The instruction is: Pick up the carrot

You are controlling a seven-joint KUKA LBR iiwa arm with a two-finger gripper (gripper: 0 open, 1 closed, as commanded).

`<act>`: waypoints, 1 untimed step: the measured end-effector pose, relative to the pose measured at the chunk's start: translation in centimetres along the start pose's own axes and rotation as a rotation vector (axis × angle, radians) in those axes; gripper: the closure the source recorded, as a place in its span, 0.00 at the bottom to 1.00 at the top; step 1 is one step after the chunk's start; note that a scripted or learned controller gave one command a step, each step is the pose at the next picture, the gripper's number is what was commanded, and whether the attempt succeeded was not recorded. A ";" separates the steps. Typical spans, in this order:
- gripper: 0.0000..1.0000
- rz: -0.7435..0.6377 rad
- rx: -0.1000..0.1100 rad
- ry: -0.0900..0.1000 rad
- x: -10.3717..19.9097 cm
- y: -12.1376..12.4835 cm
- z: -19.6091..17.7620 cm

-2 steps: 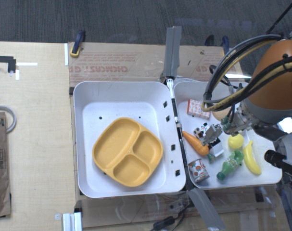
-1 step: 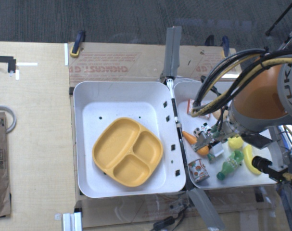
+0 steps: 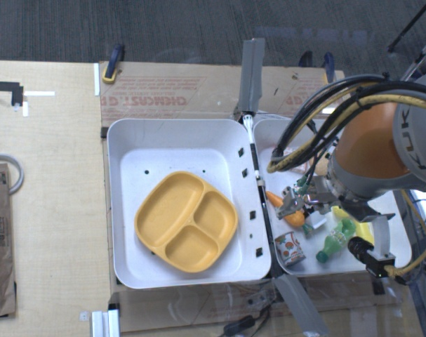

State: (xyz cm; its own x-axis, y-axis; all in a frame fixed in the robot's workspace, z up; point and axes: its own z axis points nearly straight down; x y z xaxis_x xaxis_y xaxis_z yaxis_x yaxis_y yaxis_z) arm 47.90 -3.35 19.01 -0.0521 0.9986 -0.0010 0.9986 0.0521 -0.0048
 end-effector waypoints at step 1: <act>0.00 0.249 0.000 -0.001 -1.6 2.3 0.0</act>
State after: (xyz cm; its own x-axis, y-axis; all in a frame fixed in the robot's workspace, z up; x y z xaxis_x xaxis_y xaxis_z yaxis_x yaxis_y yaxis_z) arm 50.27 -4.80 19.01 0.1958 0.9806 -0.0032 0.9806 -0.1958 -0.0041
